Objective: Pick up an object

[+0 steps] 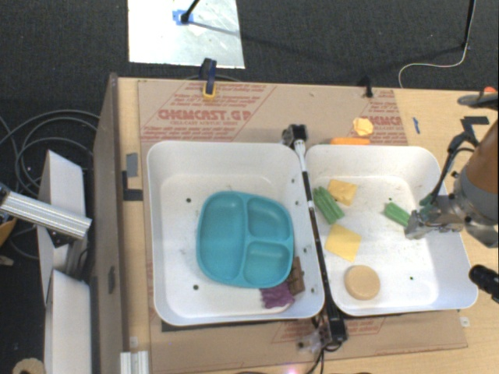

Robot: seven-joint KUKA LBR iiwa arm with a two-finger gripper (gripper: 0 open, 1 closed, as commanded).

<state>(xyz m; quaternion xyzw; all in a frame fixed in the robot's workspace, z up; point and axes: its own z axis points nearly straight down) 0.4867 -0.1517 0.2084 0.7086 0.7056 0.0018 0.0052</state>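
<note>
Camera view: tool (415, 226), grip unclear, beside ridged green block (396, 213); smooth round tan disc (362, 281) nearby.

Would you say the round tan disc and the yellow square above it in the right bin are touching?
Apart. The camera view shows a thin strip of white bin floor between the round tan disc and the yellow square.

A dark carpeted floor (62, 29) surrounded the wooden counter (257, 104); a pale sheet (187, 22) lay beyond it, and black cables (35, 142) looped at left.
</note>
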